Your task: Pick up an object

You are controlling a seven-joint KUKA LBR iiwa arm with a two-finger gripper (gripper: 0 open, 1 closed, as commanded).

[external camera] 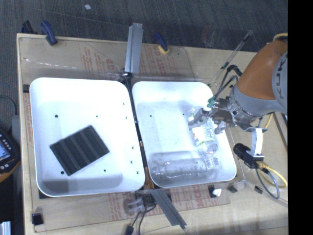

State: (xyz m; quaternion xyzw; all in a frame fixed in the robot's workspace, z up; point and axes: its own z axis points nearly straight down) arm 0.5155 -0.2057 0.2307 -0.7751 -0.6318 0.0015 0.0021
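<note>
The arm [266, 77] comes in from 3 o'clock, orange band up top, grey wrist angled down over the right bin [161, 131] — and the gripper [201, 115] sits low at the bin's 3 o'clock side, right above the upper end of a clear plastic bottle [205, 141]. That bottle lies roughly on a 12-to-6 line along the right wall, label facing up. Whether the gripper has any hold on it, or how wide it stands, I cannot tell — metal and clear plastic blur together there. A 2nd clear bottle [178, 169] lies on its side along the 6 o'clock wall of the same bin, its right end close to the 1st bottle's lower end. Over in the left bin [78, 97], a dark ribbed rectangular pad [79, 149] lies flat and tilted, toward 7 o'clock, well apart from the action.
</note>
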